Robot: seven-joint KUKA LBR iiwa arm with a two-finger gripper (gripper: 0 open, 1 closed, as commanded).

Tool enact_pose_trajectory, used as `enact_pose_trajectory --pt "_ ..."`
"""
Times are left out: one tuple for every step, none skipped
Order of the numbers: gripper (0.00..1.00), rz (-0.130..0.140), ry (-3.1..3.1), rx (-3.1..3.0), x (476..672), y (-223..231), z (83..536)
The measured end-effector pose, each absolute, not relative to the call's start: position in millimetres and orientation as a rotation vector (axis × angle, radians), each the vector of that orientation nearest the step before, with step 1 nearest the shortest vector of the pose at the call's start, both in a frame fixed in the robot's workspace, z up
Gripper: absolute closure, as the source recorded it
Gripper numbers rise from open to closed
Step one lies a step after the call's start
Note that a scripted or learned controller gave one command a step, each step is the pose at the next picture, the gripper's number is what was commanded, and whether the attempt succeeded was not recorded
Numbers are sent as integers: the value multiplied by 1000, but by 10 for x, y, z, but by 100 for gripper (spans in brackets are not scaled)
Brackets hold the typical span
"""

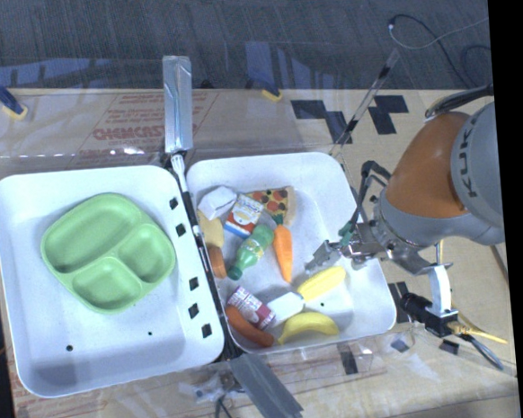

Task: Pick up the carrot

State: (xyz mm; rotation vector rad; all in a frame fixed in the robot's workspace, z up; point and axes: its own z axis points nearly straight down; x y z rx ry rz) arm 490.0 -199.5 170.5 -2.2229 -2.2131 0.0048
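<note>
The carrot (284,251) is a small orange cone lying in the middle of the right bin (369,287), thick end up toward a pizza slice toy (274,203). A green bottle (250,249) lies just left of it. My gripper (331,255) hovers over the bin's right part, a short way right of the carrot and not touching it. It looks open, with nothing between its fingers (319,259). A yellow piece (321,283) sits just under it.
A banana (309,326), a sausage (249,327), a small can (251,305), a white block (285,305) and cartons (241,218) crowd the right bin. The left bin (28,339) holds a green divided plate (109,252). A ridge with clips (193,254) separates the bins.
</note>
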Motion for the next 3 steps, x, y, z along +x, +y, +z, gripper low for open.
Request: enact_pose_trajectory --pt "0 2 -2229 -2212 5271 -1584 915" --pt "100 6 -2230 -2208 5260 -1595 1003" --pt "100 -2 -2283 -2159 5301 -1241 2010"
